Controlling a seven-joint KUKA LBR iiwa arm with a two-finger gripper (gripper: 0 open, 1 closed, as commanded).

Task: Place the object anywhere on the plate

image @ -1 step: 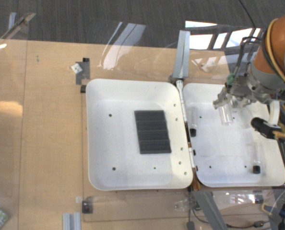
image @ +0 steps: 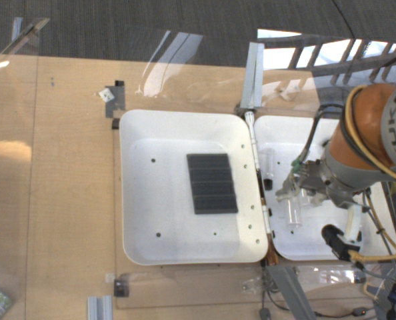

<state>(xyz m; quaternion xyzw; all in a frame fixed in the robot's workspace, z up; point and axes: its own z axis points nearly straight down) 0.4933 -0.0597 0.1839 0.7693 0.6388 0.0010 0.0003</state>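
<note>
Looking down on the bench [image: 58,212], you see the two white bins side by side, and the arm [image: 358,169] reaches in from the right over the right bin [image: 285,129]. Its orange band [image: 371,122] sits high at the right edge, and below it the gripper [image: 290,193] hangs over the left half of that bin, near the wall the two bins share. You cannot tell from this angle whether the gripper is apart or together, and nothing can be seen clamped in it. Just under the gripper you can make out a small clear piece [image: 293,211]; it is too faint to say whether it touches the bin floor or the tool. The dark ribbed slab [image: 212,183] lies flat near the middle of the left bin [image: 135,179], a little right of centre. Its long side runs away from you, it is turned slightly off square, and it is well apart from the gripper with the shared wall between them. It touches none of that bin's walls. Beyond the bins, a grey metal post [image: 253,79] stands at the far end of the seam between them. A small black clamp [image: 117,104] sits on the wood just beside the left bin's far left corner.
</note>
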